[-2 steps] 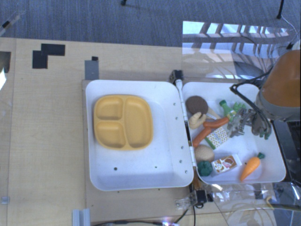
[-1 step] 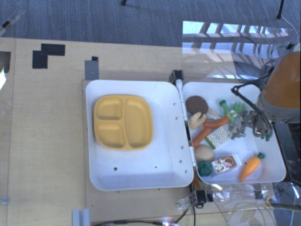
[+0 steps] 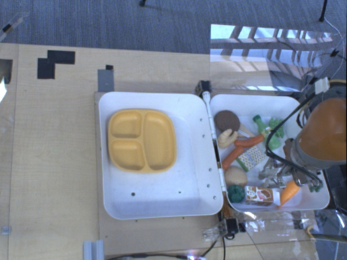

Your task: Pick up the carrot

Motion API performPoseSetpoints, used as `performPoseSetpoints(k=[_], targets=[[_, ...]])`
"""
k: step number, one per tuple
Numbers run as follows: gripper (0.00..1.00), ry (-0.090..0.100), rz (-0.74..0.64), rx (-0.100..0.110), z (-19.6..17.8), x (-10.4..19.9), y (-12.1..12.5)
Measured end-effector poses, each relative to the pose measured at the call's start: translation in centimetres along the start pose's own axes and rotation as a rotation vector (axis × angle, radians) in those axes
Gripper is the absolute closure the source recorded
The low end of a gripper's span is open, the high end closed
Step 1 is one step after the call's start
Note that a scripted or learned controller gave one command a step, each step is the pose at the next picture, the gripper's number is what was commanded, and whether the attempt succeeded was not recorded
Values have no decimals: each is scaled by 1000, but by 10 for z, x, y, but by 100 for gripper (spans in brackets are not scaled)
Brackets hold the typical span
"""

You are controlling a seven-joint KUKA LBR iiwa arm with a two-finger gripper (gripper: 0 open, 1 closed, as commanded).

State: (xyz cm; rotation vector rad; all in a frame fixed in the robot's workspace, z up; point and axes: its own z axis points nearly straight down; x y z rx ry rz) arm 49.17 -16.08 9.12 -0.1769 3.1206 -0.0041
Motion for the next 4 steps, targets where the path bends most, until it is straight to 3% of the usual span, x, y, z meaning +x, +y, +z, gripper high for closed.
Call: performPoseSetpoints(k=[1, 2, 3, 4], targets=[[0, -6, -432, 2, 1, -1, -32], [0, -3, 256, -2, 2, -61, 34], [0, -3, 174, 7, 2, -25, -44], [0, -9, -247, 6, 1, 0, -25]])
